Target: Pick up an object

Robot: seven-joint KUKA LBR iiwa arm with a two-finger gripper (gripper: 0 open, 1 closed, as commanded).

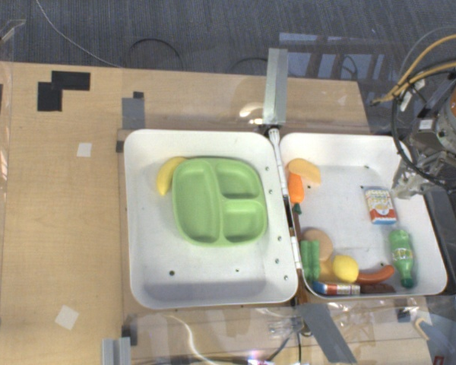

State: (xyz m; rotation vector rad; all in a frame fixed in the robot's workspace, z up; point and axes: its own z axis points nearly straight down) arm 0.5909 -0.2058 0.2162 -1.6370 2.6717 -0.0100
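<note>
I work in a robotics lab, not a home. My pale wooden worktop (53, 226) carries black square markers (61, 88), clear plastic guard panels and metal brackets (274, 86) that fix two shallow white plastic bins (148, 204) side by side. Yellow and black cables (425, 67) loop off my arm above grey carpet (175, 14), and the food is plastic toys.

Green tray (216, 201), yellow banana (165, 175) – left bin (144, 265) white. Right: green bottle (401, 257), yellow lemon (346, 268), orange carrot (296, 188).
</note>
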